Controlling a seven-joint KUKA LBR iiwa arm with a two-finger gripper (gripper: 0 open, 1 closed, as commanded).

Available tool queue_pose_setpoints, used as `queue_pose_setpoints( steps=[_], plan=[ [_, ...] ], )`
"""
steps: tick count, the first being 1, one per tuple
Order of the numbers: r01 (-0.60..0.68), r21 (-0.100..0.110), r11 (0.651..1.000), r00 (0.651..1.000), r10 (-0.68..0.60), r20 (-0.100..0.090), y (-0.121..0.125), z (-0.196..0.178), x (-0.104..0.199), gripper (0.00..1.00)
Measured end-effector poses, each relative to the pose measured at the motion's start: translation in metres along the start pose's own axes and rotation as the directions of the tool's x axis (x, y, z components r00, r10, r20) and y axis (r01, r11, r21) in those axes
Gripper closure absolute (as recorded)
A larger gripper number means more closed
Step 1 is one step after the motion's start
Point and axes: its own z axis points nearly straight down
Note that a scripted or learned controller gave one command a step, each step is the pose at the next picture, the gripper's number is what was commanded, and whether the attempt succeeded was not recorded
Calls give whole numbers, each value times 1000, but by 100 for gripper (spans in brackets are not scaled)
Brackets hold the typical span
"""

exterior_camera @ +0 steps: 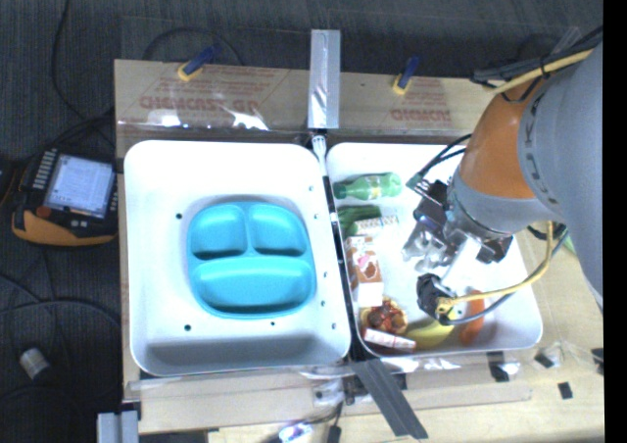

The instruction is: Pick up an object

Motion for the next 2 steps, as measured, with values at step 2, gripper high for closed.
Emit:
queue_pose_setpoints(
  steps=[2],
  plan=[
    [287, -6, 958, 958, -287, -6, -26, -111, 17, 100]
  ],
)
